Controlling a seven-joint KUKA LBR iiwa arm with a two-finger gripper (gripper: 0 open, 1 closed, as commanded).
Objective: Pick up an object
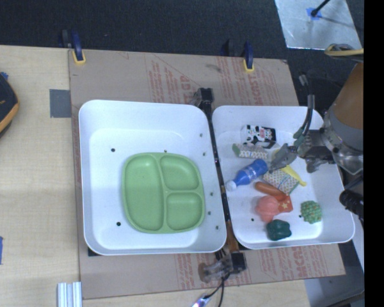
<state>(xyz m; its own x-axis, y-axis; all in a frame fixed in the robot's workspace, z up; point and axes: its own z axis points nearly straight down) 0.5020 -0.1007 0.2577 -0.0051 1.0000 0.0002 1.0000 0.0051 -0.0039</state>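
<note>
The tool, its state untellable, hangs over the right bin beside a blue bottle; cardboard print unreadable.

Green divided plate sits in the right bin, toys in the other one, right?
Not quite. The camera view shows the green plate in the left bin; the toys, such as the blue bottle, lie in the right bin.
</note>
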